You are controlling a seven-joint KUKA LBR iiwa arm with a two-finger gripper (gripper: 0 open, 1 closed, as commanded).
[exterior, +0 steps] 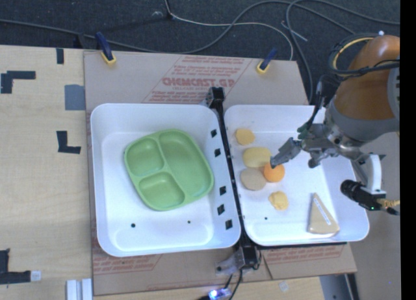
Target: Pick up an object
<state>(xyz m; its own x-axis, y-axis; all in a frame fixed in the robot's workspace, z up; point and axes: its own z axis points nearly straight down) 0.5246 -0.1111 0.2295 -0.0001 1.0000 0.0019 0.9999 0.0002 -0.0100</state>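
**Gripper poised over the food pieces in the right bin**

The tabletop (39, 162) carries a brown cardboard sheet (195, 75), held at its far edge by two clamps, and on that sheet sit two shallow white bins side by side. The left bin (107, 221) holds a green divided plate (168, 169) with three compartments, lying flat near the bin's centre. The right bin (351, 227) holds the small food items. The grey arm (364, 91) with its orange band reaches in from the right, above this bin.

A beige wedge (321, 217) lies near the bin's front right corner, well apart from the rest. A tan round piece (253, 179) sits beside a yellow lump (255, 157), with a smaller yellow piece (244, 137) beyond them and another yellow bit (278, 200) nearer the front. The gripper (279, 160) points down-left, its dark tip just above an orange ball (273, 173); whether it is open or closed cannot be told.
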